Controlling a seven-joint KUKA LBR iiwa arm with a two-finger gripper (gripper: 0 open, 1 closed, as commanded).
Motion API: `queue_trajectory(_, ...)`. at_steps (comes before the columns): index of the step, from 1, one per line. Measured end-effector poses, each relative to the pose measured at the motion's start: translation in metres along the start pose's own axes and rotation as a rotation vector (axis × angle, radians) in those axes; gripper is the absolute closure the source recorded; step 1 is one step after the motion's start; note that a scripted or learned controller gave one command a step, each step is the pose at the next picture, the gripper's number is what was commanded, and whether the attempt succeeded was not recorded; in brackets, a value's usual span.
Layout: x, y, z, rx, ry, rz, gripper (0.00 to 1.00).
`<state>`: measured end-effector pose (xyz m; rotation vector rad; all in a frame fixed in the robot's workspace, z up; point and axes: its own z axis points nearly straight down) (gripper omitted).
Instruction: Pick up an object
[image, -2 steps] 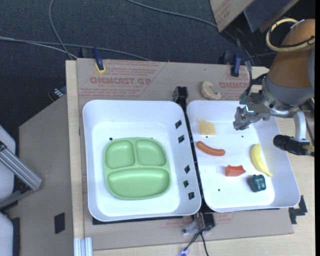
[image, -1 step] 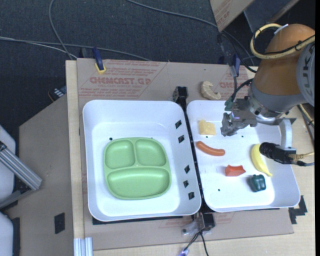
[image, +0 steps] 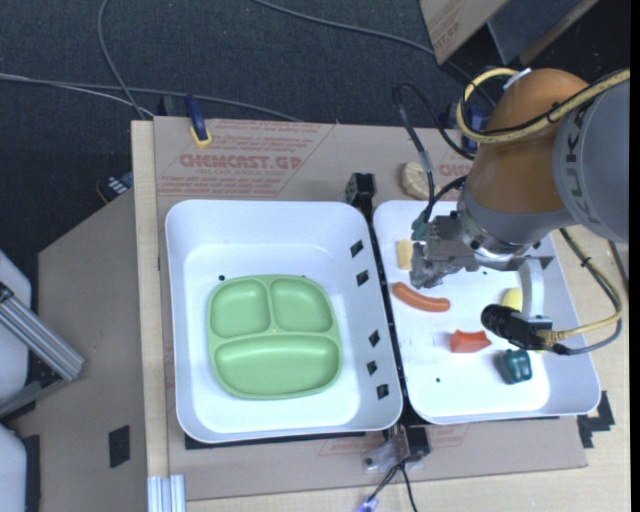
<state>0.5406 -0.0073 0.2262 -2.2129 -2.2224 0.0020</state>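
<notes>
So the left bin (image: 190, 330) just has 1 green plate (image: 272, 335) sitting in it. Over in the right bin (image: 480, 400), looks like the reach-down step: the hand (image: 432, 268) hangs right above the orange sausage (image: 420, 297), almost touching its upper end. Can't tell if it's spread or closed. Next it probably needs to drop lower and pinch the sausage.

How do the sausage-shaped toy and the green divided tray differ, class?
The orange-red sausage toy is small, thin and lies in the right bin; the green tray is broad, flat and lies in the left bin. The sausage toy is one plain piece; the tray has three compartments. Both rest flat on white bin floors.
</notes>
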Motion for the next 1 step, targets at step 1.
queue_trajectory(1, 0.0471, -0.0167, -0.0089, -0.001, 0.001, -0.001, 1.00)
